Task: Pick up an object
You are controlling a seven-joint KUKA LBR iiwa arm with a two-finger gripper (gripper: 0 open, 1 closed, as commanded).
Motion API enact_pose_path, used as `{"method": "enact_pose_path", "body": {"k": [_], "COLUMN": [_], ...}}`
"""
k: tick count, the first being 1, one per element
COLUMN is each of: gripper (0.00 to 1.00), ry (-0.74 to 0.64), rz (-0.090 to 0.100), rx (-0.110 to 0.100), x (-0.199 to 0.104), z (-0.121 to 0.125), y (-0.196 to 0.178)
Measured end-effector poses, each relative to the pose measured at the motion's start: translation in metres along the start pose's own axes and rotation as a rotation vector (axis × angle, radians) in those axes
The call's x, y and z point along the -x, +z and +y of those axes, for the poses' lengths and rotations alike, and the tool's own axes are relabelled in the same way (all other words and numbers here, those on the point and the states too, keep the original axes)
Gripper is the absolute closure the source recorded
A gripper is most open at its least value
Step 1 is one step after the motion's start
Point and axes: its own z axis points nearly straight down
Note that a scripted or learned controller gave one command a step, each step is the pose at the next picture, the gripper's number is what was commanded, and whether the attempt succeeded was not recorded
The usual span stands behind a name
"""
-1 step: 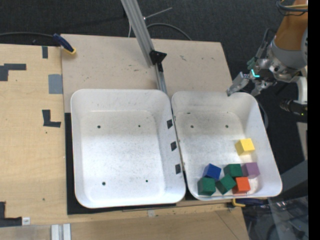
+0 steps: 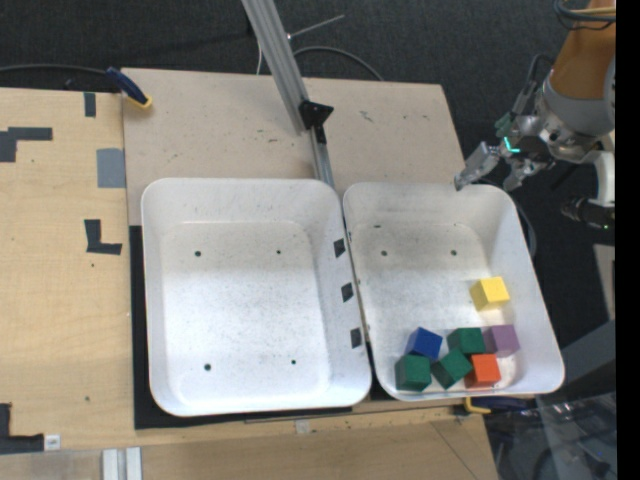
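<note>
while my gripper [image 2: 492,166] hangs over the far right corner of the right bin [image 2: 530,258], its fingers apart and holding nothing, the yellow cube [image 2: 491,291] lies near this bin's right edge.

Two shallow white plastic bins sit side by side on the wooden bench. The left bin [image 2: 170,218] holds no blocks. In the right bin [image 2: 420,218], small cubes cluster at the near right corner: a blue cube [image 2: 425,342], three dark green cubes [image 2: 413,372], an orange cube [image 2: 485,369] and a purple cube [image 2: 503,339], with a yellow cube [image 2: 491,291] just beyond them. The grey two-finger gripper [image 2: 487,166] hovers over the right bin's far right corner, holding nothing.
</note>
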Motion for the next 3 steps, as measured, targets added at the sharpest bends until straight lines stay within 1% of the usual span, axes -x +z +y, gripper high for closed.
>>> {"method": "enact_pose_path", "body": {"k": [1,2,3], "gripper": [0.00,0.00,0.00], "ry": [0.000,0.001,0.000], "rz": [0.002,0.002,0.001], "rx": [-0.006,-0.006,-0.003], "x": [-0.007,-0.003,-0.004], "z": [-0.002,-0.009,-0.010], "y": [0.063,0.125,0.147]}}
